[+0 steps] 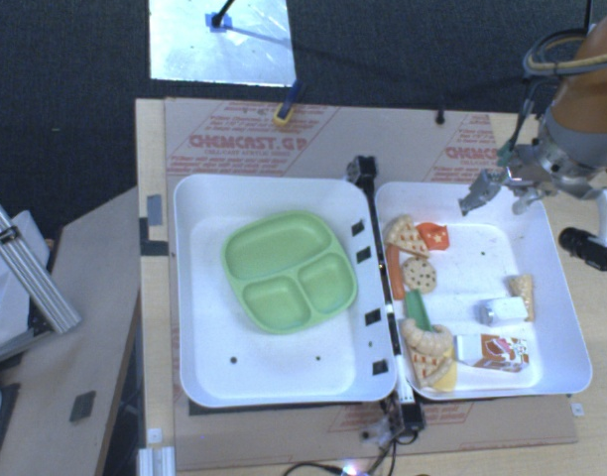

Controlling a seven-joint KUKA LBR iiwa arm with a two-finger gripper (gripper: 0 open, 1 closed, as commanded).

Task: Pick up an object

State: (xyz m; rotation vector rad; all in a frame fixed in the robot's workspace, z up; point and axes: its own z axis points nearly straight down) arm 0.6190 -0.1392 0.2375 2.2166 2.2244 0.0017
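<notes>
The grey arm with its orange band reaches in from the right, and its two-finger hand (502, 188) hangs above the far right corner of the right shallow white bin (571, 340), with nothing between its fingers; they look spread somewhat apart, one grey tip pointing toward the bin's middle.

The left white bin (199, 365) carries a pale green three-compartment plastic tray (289, 271), flat and broad, a poor fit for a narrow pinch.

The candidates for picking lie in the right bin. Along its left wall sit a tan waffle-patterned toy piece (404, 234) touching a small red-orange piece (433, 235), a round brown cookie-like disc (419, 275) just below them, a green strip (417, 308), and a yellow-tan cluster of toy food (430, 350) near the front. Toward the right lie a small white-and-grey cylinder (504, 310), a little tan waffle piece (523, 289) just beside it, and a flat red-and-white packet (500, 351).

All look like light, stiff plastic toys, unlikely to break, though smooth and apt to slip. The cylinder seems the best target: it lies apart from the wall, and closing across its short round body should seat it. The flat packet would be hard to get under.
</notes>
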